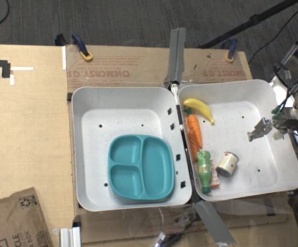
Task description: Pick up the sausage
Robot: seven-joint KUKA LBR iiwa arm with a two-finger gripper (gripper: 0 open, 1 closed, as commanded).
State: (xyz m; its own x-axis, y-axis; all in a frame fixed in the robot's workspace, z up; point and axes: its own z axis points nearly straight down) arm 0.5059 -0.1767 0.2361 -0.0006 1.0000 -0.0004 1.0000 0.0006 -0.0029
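The sausage (214, 181) is a small reddish-pink piece at the front of the right bin (252, 94). It is wedged between a green bottle (204, 171) and a silver can (227, 164), partly hidden by the bottle. My gripper (260, 129) hangs over the right side of that bin, well to the right of the sausage and a little behind it. Nothing shows in its grasp. The arm comes in over the bin's right rim.
A yellow banana (199, 108) and an orange carrot (193, 130) lie along the right bin's left wall, behind the bottle. The left bin (87, 138) holds a teal divided plate (141, 167). A metal divider bar (177, 55) runs between the bins.
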